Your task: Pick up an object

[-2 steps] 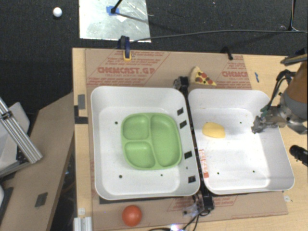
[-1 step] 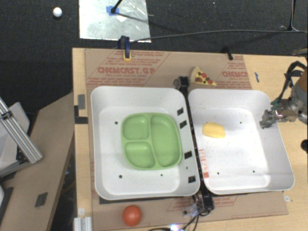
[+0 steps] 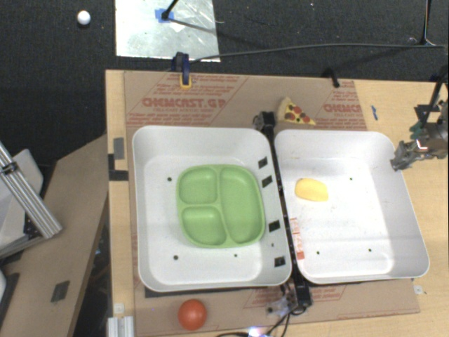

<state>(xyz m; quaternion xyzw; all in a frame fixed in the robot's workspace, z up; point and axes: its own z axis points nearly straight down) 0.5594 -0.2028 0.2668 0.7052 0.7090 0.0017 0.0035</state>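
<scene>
A small yellow object (image 3: 311,189) lies on the floor of the right bin (image 3: 365,251), toward its upper left. A green divided plate (image 3: 220,205) rests in the middle of the left bin (image 3: 158,258). My gripper (image 3: 407,157) sits at the right bin's far right rim, well to the right of the yellow object and apart from it. Nothing shows between its tips.
A toy pizza slice (image 3: 296,112) lies on the cardboard just behind the bins. A red-orange ball (image 3: 192,314) rests on the cardboard in front of the left bin. A blue clamp (image 3: 182,67) holds the board's far edge. A metal frame (image 3: 24,195) stands at left.
</scene>
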